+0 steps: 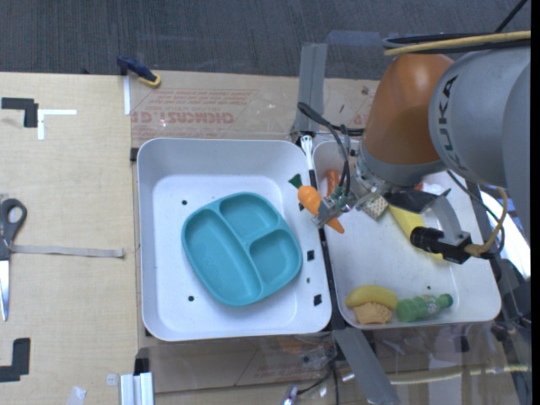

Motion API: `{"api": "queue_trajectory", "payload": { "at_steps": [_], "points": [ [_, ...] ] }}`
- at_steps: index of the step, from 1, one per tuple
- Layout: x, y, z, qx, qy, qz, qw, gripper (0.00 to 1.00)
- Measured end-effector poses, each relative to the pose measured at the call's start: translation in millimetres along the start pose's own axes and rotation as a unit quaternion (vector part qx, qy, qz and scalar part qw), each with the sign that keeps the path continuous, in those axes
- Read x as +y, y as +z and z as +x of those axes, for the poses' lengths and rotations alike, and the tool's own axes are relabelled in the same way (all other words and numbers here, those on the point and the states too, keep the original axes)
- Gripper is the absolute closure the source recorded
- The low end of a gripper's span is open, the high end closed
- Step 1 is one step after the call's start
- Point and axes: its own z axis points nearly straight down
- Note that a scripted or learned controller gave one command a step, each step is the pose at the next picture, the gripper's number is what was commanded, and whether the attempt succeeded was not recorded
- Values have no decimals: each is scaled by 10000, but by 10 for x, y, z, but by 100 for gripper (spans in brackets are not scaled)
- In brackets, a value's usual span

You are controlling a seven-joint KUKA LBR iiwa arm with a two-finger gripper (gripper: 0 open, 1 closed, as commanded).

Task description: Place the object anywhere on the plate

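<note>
Carrot in transit, plate still bare.

My arm (456,108) comes in from the right over the two white bins, the left bin (160,251) holding the blue divided plate (242,247), the right bin (472,289) holding a yellow banana-like piece (372,296), a green bottle (424,306) and another yellow item (405,218). My pincer (331,209) sits above the wall between the bins, and a small orange carrot (312,199) shows at its tip; it looks pinched there, though I cannot tell how wide the pincer stands. I judge the pickup done, while the carry left over the plate and the release remain.
</note>
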Motion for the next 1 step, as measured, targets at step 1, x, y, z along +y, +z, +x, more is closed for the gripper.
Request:
{"api": "queue_trajectory", "payload": {
  "at_steps": [1],
  "points": [
    [0,-1,-1,-1,0,0,10000,0]
  ]
}}
